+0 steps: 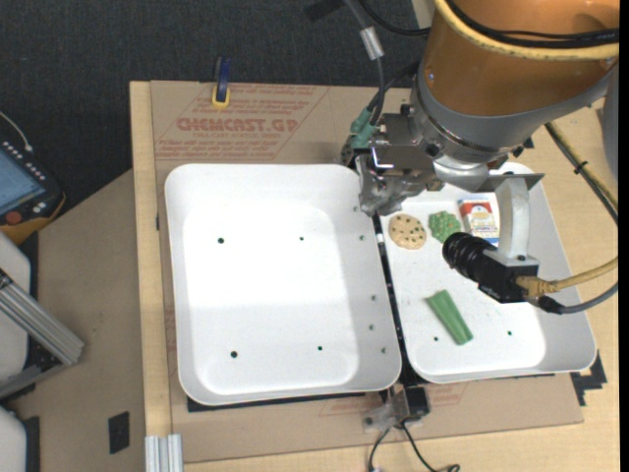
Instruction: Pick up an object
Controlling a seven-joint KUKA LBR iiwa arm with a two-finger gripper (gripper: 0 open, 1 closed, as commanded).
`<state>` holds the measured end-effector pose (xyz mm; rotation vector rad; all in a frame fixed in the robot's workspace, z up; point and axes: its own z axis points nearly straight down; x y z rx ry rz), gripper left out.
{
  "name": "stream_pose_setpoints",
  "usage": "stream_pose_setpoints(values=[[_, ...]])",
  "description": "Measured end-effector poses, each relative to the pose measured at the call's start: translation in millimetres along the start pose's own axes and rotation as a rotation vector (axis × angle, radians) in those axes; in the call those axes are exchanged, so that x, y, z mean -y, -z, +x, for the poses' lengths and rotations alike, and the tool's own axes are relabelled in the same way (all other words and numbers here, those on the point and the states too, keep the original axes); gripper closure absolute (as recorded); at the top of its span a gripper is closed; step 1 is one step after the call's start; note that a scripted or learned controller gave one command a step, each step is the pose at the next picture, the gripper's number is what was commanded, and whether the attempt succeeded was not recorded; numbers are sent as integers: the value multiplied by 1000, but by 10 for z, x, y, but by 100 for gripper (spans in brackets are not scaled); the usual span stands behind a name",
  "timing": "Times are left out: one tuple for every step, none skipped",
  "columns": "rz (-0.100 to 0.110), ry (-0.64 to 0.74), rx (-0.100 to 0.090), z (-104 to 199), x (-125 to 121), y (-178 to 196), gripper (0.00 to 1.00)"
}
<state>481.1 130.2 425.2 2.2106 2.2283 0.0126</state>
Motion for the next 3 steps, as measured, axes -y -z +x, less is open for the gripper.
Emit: stream_pose_setpoints(values=[[18, -12, 7, -326, 39, -914, 100], [3, -3, 1, 91, 19, -468, 100], [4, -19, 7, -912, 23, -366, 100]])
